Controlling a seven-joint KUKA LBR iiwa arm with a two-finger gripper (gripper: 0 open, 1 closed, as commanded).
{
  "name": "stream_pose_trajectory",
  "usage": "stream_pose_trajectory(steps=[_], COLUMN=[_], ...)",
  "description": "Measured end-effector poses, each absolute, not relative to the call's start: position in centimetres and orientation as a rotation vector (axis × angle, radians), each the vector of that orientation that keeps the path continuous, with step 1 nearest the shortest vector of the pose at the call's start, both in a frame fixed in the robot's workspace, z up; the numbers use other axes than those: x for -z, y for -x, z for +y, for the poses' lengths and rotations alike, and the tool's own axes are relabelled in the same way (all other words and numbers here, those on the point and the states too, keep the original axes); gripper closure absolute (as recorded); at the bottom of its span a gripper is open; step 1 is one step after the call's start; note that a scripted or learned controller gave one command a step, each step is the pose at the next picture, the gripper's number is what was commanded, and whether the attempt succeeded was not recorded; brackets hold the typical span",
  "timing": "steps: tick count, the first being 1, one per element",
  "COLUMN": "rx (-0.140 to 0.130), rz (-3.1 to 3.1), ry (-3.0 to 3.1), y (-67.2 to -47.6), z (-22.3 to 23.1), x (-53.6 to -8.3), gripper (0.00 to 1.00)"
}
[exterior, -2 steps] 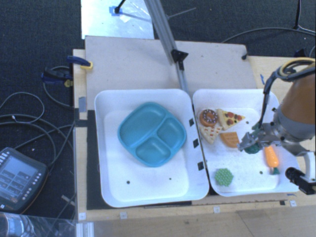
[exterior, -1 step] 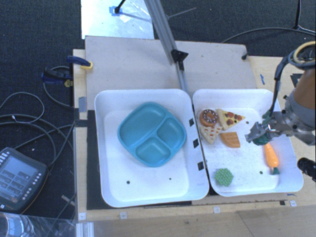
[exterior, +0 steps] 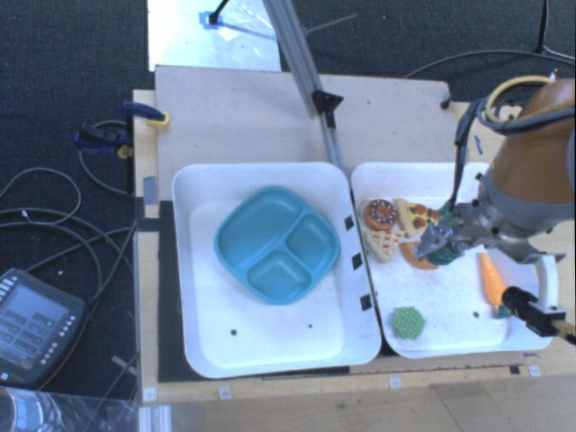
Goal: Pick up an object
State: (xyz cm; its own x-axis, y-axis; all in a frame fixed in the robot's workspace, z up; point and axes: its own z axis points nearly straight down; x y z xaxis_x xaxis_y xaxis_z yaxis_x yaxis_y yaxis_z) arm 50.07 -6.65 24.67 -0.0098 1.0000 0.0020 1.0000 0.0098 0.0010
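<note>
Teal plate (exterior: 277,256) sits in left bin (exterior: 193,331), centre of frame. Right bin (exterior: 450,342) holds donut (exterior: 380,212), pizza slice (exterior: 416,212), waffle (exterior: 382,244), green ball (exterior: 408,322), carrot (exterior: 491,280). End effector (exterior: 439,244) low over dark green item (exterior: 445,255) and orange disc (exterior: 416,258), right of centre; finger spread: cannot tell. Grey arm (exterior: 531,178) enters from right. Desk (exterior: 234,120) tan.

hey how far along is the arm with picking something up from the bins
Done: the claw is down in the right bin, over the pile of toy food by the pizza slice and donut. In hand: nothing I can confirm; no item shows between its fingers. Left: grip one item and lift it. The carrot, green ball and blue plate lie untouched.
</note>
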Motion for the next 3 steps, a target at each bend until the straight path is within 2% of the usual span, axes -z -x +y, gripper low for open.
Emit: stream_pose_trajectory(steps=[2, 3], rx=[0.005, 0.003], rz=[-2.234, -2.232], ry=[2.208, 2.207], y=[-51.3, -49.8], z=[4.0, 9.6], x=[-23.6, -22.7], gripper=[1.0, 1.0])
